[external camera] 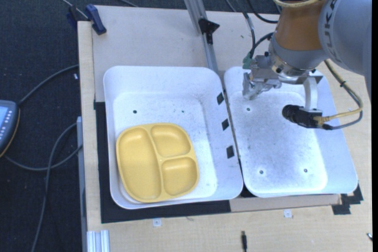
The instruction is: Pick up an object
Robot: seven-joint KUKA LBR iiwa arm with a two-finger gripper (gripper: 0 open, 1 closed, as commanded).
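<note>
A yellow divided plate [156, 160] with three compartments lies flat in the near-left part of the left bin [156, 82]. My gripper [255, 90] hangs low over the far-left corner of the right bin [283, 156], close to the bin floor. It is well apart from the plate, across the divide between the two bins. I see nothing held under the gripper.
A black cylindrical part on a yellow-tipped cable [300, 115] hangs from the arm over the right bin. A slanted metal pole [195, 3] rises from the bench behind the bins. A blue clamp [94, 18] sits at the bench's far-left corner. Black markers [224, 124] line the bins' shared rim.
</note>
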